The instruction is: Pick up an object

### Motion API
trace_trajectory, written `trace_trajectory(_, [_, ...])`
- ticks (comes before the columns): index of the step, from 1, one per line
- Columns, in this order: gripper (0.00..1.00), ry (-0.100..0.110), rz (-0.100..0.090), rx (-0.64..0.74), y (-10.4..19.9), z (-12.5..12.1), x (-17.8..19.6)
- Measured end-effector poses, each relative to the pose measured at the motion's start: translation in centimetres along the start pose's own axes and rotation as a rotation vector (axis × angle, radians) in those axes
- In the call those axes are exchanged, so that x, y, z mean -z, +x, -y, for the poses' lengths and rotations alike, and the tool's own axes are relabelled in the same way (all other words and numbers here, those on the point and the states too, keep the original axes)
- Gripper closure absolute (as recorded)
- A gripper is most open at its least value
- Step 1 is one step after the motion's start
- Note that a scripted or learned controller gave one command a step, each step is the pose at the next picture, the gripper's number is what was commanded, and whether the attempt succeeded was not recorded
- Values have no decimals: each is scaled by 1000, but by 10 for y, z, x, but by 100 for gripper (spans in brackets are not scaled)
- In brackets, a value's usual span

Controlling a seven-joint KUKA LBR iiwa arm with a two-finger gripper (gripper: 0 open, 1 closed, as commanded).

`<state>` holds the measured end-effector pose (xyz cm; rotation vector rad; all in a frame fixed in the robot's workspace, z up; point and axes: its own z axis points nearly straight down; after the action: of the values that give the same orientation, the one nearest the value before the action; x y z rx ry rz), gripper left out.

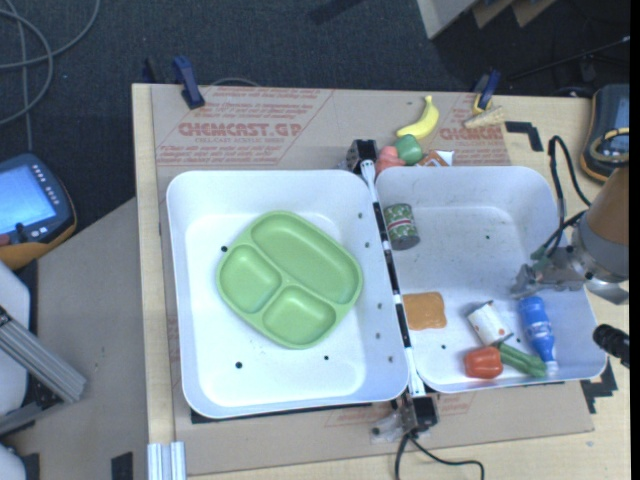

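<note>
We see the blue bottle [537,330] lying in the right bin [470,193], just below the gripper [545,276]; whether the jaws are open we cannot tell. Light, rigid, probably slick: grip mid-body

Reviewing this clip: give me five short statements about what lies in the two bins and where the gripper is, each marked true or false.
1. The green divided plate lies in the left bin. True.
2. The small green can sits in the left bin. False: it is in the right bin, near the divider.
3. The banana lies inside the right bin. False: it rests on the board behind the bins.
4. The gripper is over the right bin, just above the blue bottle. True.
5. The orange sponge lies on the green plate. False: it is in the right bin.
</note>
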<state>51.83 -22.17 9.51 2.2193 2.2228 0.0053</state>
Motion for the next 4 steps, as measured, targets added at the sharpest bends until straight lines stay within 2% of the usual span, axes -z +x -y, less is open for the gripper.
trace_trajectory(1, [100, -9, 2, 8, 76, -24, 96])
trace_trajectory(2, [0, 2, 2, -1, 71, -21, 90])
trace_trajectory(3, [0, -1, 6, -5, 24, -17, 112])
trace_trajectory(4, [0, 10, -1, -4, -2, -3, 10])
